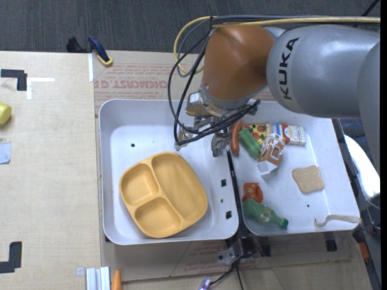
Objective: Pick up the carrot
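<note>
The carrot (236, 138) is a short orange-red stick lying at the far left of the right bin (338, 162), just past the divider, with a green vegetable (249, 142) pressed against its right side. My gripper (198, 142) hangs low over the divider between the bins, under the orange wrist band. Its fingers are spread and open, with nothing between them. The right fingertip (216, 147) is just left of the carrot, and the left fingertip (181, 140) is over the left bin (115, 162). The wrist hides the carrot's top end.
A yellow three-part plate (163, 193) lies in the left bin. The right bin also holds a colourful carton (275, 141), a bread slice (308, 179), a red-orange piece (253, 191), a green bottle (264, 215) and a beige hook (335, 220).
</note>
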